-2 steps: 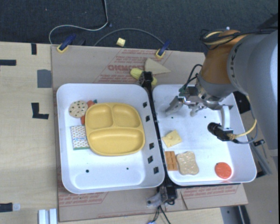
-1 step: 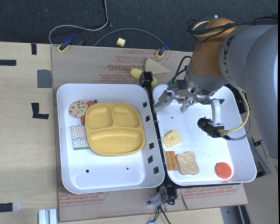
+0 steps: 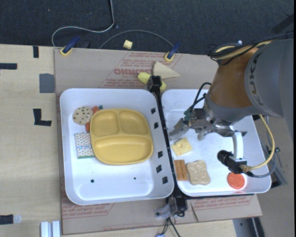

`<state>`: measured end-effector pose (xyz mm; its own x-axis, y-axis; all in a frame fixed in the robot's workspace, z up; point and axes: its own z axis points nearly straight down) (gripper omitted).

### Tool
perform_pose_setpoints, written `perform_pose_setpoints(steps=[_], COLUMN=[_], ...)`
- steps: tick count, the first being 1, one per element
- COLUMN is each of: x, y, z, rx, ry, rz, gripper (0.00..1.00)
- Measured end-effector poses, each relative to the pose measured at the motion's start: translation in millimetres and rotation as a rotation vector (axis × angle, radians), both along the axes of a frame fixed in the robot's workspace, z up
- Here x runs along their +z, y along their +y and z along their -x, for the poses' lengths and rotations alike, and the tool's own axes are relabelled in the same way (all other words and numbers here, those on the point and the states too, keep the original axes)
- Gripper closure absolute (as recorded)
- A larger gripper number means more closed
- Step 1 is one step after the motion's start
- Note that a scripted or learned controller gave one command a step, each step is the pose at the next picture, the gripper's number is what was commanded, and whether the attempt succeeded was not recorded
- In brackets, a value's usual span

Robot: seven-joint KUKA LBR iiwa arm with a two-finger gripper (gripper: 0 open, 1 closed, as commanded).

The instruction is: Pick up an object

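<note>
Camera view: arm in from the right, fingers [image 3: 191, 127] hanging over the right bin [image 3: 251, 184], spread open, nothing between them. Nearest target looks like the cheese slice [image 3: 181, 146], lying flat just below the fingers; toast piece [image 3: 198, 172] and orange disc [image 3: 236, 181] sit further down the same bin. Left bin [image 3: 71, 181] has the yellow tray [image 3: 121, 136] and a cookie [image 3: 82, 115]. Judgement: centre over the cheese, descend straight, straddle its edges, close low. Flat item, easy to miss.
</note>
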<state>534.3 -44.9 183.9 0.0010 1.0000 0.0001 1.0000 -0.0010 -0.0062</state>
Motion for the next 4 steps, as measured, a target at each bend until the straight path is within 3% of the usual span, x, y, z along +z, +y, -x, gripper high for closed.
perform_pose_setpoints(steps=[1, 3, 4], x=[-103, -97, -15], y=[-66, -51, -150], z=[-38, -44, -74], rx=[-0.003, 0.001, -0.004], ry=[-0.01, -0.008, -0.015], rz=[0.002, 0.002, 0.008], gripper=[0.0, 0.0, 0.0])
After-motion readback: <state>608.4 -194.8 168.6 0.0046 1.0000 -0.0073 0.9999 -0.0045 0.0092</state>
